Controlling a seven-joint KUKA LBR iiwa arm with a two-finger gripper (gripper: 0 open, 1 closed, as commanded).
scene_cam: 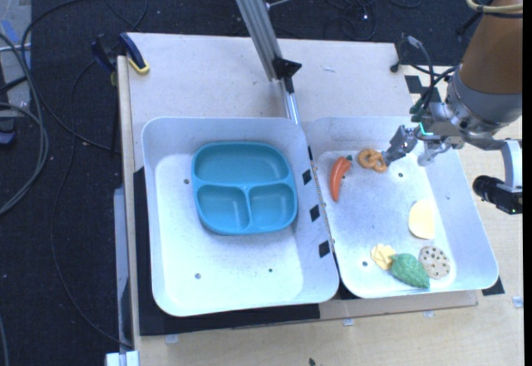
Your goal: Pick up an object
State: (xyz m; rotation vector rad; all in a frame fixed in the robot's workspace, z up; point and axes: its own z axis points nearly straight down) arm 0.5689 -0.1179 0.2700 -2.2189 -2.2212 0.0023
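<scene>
The claw (413,142) hangs over the far part of the right-hand white bin (465,215), just right of the small brown pretzel-shaped toy (373,160). Whether its fingers are apart or together I cannot tell; nothing is seen between them.

The pretzel lies flat and close to the orange carrot-shaped toy (337,177) on its left. Judging from this, a descent slightly off to the right would close on bare bin floor, and a low, thin piece like the pretzel could slide away under a fingertip and not be trapped. A nudge leftward might push it against the carrot.

The other candidates sit at the near side of that bin: a pale yellow disc (422,219), a round speckled cookie (434,261), a green leafy piece (410,270) touching a small yellow lump (382,255). Crowded pieces risk a double or glancing grip.

The blue divided plastic tray (245,187) rests in the left-hand white bin (166,273) on the bench (208,65).
</scene>
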